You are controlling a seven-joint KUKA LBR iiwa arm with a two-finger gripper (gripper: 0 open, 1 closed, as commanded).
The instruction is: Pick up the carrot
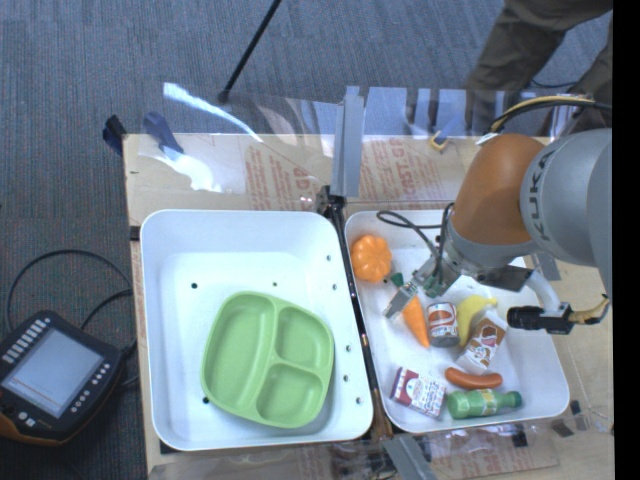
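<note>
Two shallow white bins sit side by side on a bench, seen from above at a slant. The left bin holds a green divided plate. The right bin holds a jumble of toy foods. A grey arm with an orange band reaches in from the right of the frame, its end effector lowered into the upper left part of the right bin, fingers spread apart with nothing between them. The carrot lies just below the end effector, its top near the fingertips, pointing toward the lower right. A small orange pumpkin sits just upper left of the end effector; a can lies right beside the carrot.
</note>
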